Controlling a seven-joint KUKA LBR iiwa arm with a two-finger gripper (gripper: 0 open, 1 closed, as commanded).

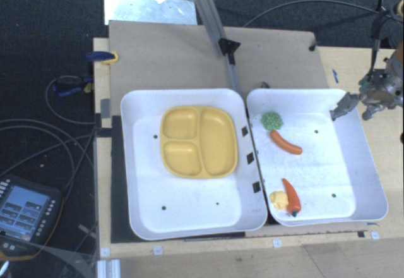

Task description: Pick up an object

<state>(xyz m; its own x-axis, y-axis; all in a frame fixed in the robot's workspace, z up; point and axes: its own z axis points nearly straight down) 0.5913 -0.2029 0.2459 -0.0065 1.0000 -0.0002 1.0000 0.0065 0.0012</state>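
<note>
In the right bin (353, 169) lie a green broccoli piece (272, 121), an orange-red sausage (286, 143) just below it, and near the front a red-orange carrot (291, 196) touching a small yellow piece (278, 199). My gripper (355, 108) hangs over the bin's far right corner, well to the right of these objects. Its two fingers stand apart with nothing between them.
The left bin (142, 207) holds a yellow three-compartment plate (199, 142). A grey pole (208, 5) slants over the board behind the bins. Cables and a handheld controller (25, 207) lie left of the bench.
</note>
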